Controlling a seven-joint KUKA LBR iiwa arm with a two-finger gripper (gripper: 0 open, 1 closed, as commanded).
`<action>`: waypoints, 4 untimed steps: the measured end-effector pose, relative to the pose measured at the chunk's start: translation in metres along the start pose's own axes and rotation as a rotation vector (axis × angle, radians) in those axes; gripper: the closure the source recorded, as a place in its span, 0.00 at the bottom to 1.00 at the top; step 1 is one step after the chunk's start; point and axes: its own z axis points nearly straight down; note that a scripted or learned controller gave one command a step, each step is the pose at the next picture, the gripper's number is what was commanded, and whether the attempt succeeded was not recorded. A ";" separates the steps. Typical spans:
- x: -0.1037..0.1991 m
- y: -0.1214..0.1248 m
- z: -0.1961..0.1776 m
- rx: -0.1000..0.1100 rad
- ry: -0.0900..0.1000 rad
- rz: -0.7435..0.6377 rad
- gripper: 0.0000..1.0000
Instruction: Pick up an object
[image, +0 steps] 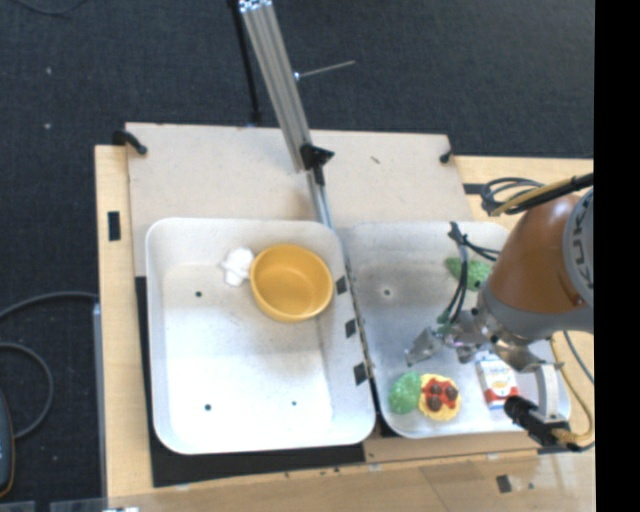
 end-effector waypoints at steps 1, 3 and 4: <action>-0.001 0.001 0.044 -0.006 -0.003 0.000 0.00; 0.002 -0.004 -0.012 -0.006 0.000 -0.002 1.00; 0.010 0.003 -0.063 -0.012 -0.002 -0.005 1.00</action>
